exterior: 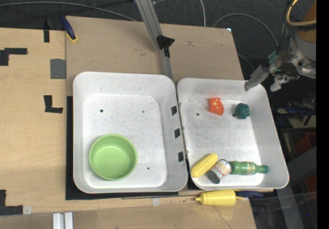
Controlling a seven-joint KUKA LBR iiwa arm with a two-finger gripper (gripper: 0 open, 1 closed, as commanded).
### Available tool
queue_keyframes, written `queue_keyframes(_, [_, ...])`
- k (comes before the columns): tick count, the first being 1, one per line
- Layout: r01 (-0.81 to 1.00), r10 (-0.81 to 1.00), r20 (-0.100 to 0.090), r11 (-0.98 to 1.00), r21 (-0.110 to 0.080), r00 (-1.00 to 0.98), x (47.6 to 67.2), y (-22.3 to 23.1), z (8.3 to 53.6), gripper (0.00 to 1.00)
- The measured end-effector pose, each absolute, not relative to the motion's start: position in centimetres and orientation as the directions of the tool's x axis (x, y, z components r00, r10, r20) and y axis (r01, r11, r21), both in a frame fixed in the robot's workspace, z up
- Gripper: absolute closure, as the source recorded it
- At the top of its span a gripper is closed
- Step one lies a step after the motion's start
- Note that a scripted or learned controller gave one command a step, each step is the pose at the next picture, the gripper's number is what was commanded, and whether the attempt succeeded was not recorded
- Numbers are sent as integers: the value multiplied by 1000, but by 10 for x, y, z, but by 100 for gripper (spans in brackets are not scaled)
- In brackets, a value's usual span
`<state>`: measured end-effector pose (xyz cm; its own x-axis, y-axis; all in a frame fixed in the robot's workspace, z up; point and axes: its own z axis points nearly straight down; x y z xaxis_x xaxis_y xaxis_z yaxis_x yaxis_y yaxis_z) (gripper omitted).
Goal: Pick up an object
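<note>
Arm's gripper (264, 78) sits at the right bin's (275, 140) top-right corner, fingers spread and holding nothing; closest grab is the small dark-green lumpy object (241, 111), just down-left of them.

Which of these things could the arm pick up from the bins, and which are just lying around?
Candidates for picking:
orange block
dark green lump
yellow corn
small can
green bottle
green bowl

Just lying about:
yellow bottle on the bench
blue clamp
</note>
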<state>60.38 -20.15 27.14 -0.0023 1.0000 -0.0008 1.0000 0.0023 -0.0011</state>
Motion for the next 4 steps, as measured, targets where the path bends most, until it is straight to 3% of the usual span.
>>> queue_keyframes(1, [1000, 1000, -1, 2, -1, -2, 604, -202, 271, 0])
queue_keyframes(4, [1000, 1000, 1, 2, -7, -2, 577, -197, 120, 0])
